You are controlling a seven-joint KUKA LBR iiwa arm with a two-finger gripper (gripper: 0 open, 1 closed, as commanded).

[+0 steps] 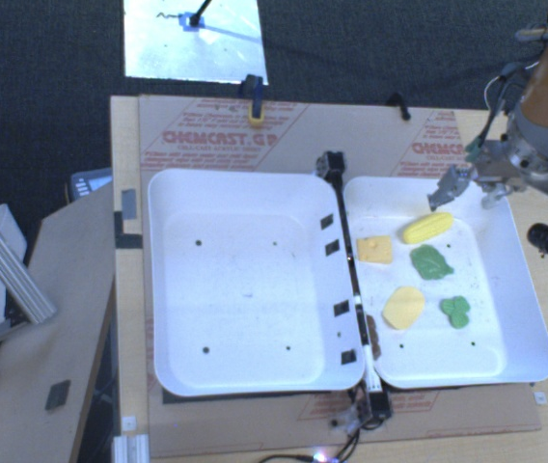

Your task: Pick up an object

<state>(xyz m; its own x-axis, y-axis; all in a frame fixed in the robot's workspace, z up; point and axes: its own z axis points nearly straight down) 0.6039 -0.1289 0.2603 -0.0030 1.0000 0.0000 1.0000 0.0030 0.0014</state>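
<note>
Gripper (467,186) poised over the right bin (515,287), nothing between its fingers that I can see.

From my seat I cannot tell whether it is spread or closed. Just below it lies the corn cob (428,227), yellow and ribbed, long axis slanting up toward the right. Further below sit the green leafy piece (431,262), a yellow cheese wedge (375,250), a pale yellow slice (403,308) and small broccoli (456,310).
</note>
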